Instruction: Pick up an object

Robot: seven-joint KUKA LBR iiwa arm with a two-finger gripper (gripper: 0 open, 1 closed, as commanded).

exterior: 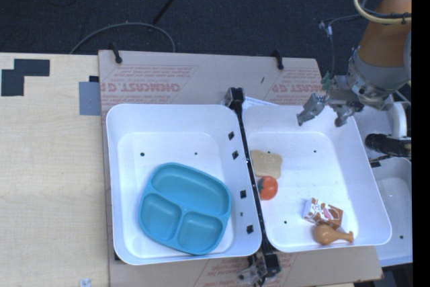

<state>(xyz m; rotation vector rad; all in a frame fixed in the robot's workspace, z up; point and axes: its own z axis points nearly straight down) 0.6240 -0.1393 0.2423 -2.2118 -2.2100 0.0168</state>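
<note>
The right bin (349,144) holds a tan bread slice (265,163) and a red tomato (267,188) against its left wall, plus a small white and red packet (323,212) and a brown chicken drumstick (331,234) near its front right corner. My gripper (327,111) hangs over the far right edge of that bin, well away from all of these. Its two grey fingers are spread apart with nothing between them.
A blue divided plate (184,207) lies in the left bin (134,124). A black divider (243,165) runs between the bins. Cardboard (181,77) lies behind them, and a wooden bench top (47,165) spreads to the left.
</note>
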